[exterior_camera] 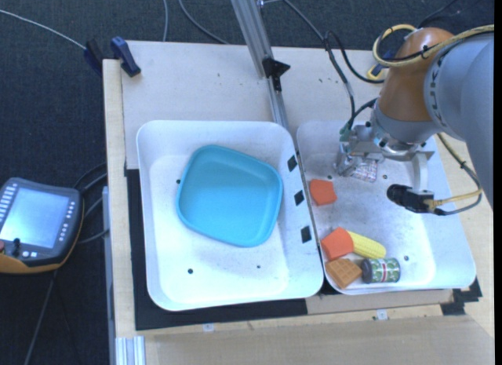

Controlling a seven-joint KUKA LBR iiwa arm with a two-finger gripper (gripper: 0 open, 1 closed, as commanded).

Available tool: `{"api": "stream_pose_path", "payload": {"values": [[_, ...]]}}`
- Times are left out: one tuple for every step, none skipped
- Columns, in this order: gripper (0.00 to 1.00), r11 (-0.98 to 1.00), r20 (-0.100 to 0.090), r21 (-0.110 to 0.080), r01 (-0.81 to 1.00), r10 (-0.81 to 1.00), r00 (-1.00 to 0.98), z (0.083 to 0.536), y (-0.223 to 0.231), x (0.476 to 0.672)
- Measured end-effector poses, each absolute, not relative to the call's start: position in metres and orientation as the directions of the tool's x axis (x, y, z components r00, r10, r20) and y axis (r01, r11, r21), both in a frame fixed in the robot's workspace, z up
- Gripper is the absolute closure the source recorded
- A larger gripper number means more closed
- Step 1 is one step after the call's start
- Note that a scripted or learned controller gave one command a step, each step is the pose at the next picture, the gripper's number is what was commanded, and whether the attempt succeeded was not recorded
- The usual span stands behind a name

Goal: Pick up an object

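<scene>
My gripper (358, 166) hangs over the back left part of the right bin (439, 238), pointing down at bare bin floor. A small orange block (322, 191) lies just in front of it to the left, apart from it. Further forward, a cluster sits in the bin's front left corner: a red-orange block (337, 242), a yellow corn-like piece (365, 243), a tan waffle-like piece (343, 272) and a small dark can (381, 270) lying on its side. Nothing shows in the gripper.
The left bin (157, 198) holds a large light-blue square plate (229, 195). A metal rail (252, 18) runs down between the bins from the back. A black cable plug (409, 196) hangs right of the gripper. A teach pendant (35, 222) lies off the bench at left.
</scene>
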State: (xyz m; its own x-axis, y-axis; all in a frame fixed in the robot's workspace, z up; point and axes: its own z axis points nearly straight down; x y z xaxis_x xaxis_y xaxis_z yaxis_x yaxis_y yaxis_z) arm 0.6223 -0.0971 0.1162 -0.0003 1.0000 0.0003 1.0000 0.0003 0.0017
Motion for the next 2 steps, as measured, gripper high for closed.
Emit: {"api": "stream_pose_path", "payload": {"values": [[1.0,0.0,-0.001,0.005,1.0,1.0,0.0,0.168,-0.106,0.628],[1.0,0.0,0.0,0.005,1.0,1.0,0.0,0.211,-0.107,0.627]]}}
